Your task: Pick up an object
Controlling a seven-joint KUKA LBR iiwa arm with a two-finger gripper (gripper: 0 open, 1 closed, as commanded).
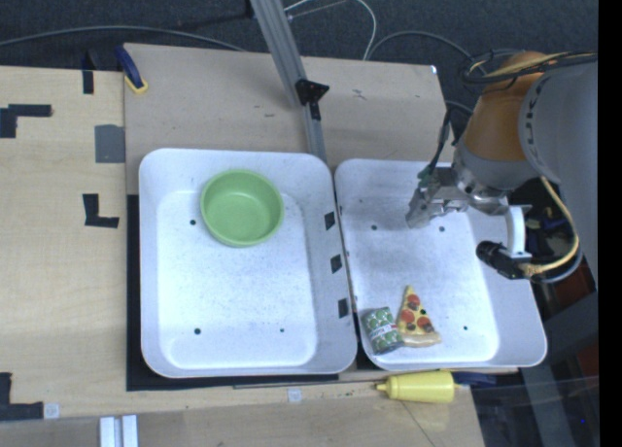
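We see the claw (424, 210) hanging over the upper part of the right bin (486, 338), above bare floor, and from this angle we cannot tell how it is set, nor is anything visible in it. The likeliest targets lie well apart from it, down in that bin's near-left corner: a pizza slice toy (417, 320) and, touching its left edge, a small green packet (379, 328) that sits close against the bin wall. A green bowl (241, 207) rests in the upper part of the left bin (165, 338), and a yellow bottle (420, 388) lies on the surface (214, 95) just outside the right bin's front rim.

We judge several risks from here. If we descend where we hover, we close on nothing. If we go for the packet, the bin wall may block one side of the claw. The pizza slice looks flat, so we could skate over it or push it into the packet rather than lift it. Because the two touch, a grab at one may drag or pinch both, and the lift could drop either
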